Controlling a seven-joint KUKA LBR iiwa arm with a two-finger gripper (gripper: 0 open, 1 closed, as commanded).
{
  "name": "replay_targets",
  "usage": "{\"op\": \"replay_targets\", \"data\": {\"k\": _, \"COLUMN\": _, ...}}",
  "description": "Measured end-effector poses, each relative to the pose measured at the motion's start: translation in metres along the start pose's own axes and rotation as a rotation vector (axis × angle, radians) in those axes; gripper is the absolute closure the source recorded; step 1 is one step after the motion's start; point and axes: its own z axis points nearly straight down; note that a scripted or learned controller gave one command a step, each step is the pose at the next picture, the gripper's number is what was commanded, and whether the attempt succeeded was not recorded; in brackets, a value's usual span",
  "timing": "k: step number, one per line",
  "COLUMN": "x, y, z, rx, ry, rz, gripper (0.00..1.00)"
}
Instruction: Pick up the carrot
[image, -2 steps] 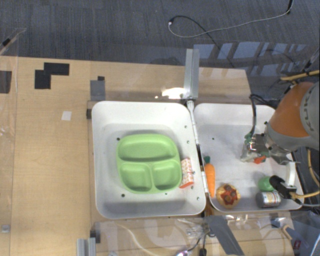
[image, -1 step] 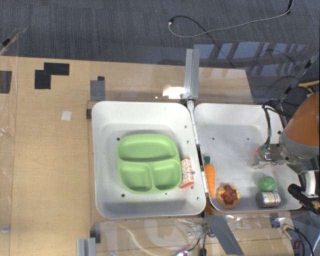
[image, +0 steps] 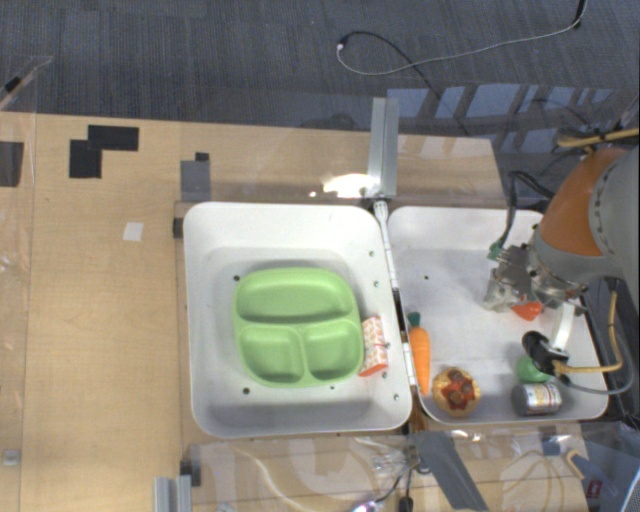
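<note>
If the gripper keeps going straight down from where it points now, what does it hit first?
Most likely the small orange-red item just beneath the gripper, or the right bin floor beside it; depth is unclear. The carrot lies well off that line.

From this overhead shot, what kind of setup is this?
Probably a robot lab pick-and-place bench: two white bins on a wooden bench, toy food such as a carrot, and a grey arm.

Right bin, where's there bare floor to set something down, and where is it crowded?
The right bin has bare floor across its far half, from the divider wall to the pincer. A smaller bare patch lies mid-bin between the carrot and the pincer. The near edge is crowded: carrot, pizza slice, can and a green item.
</note>
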Motion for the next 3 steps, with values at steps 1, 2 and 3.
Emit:
{"op": "replay_targets", "data": {"k": 1, "x": 0.002, "y": -0.07, "z": -0.002, "rx": 0.001, "ry": 0.001, "rz": 0.064, "gripper": 1.0}}
{"op": "replay_targets", "data": {"k": 2, "x": 0.008, "y": -0.088, "z": -0.003, "rx": -0.009, "ry": 0.001, "rz": 0.213, "gripper": 1.0}}
{"op": "replay_targets", "data": {"k": 3, "x": 0.046, "y": -0.099, "z": -0.003, "rx": -0.009, "ry": 0.001, "rz": 0.582, "gripper": 1.0}}
